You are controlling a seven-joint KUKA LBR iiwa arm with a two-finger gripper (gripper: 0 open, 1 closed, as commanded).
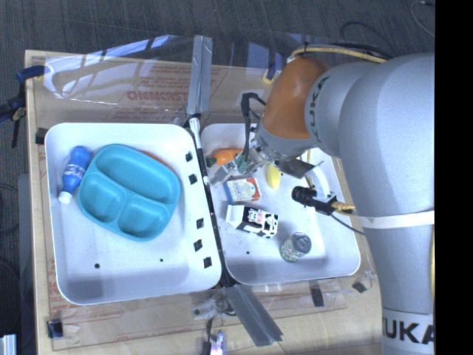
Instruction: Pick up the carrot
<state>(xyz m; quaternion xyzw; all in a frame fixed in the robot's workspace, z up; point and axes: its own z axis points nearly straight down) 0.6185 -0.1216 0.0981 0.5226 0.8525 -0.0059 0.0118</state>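
Note:
The carrot [225, 155] is a short orange piece lying at the far left corner of the right bin [336, 261], close to the wall between the bins. My gripper [232, 169] hangs low just in front of the carrot, its tip pointing left toward that wall. The grey arm with its orange band reaches in from the right and hides the bin's far right part. I see nothing orange lifted off the bin floor.
Near the gripper lie a small blue and white carton [242, 191], a yellow item [273, 176], a cow-patterned box [253, 220] and a can [295, 246]. The left bin [111, 272] holds a blue divided plate [129, 191] and a blue bottle [74, 168].

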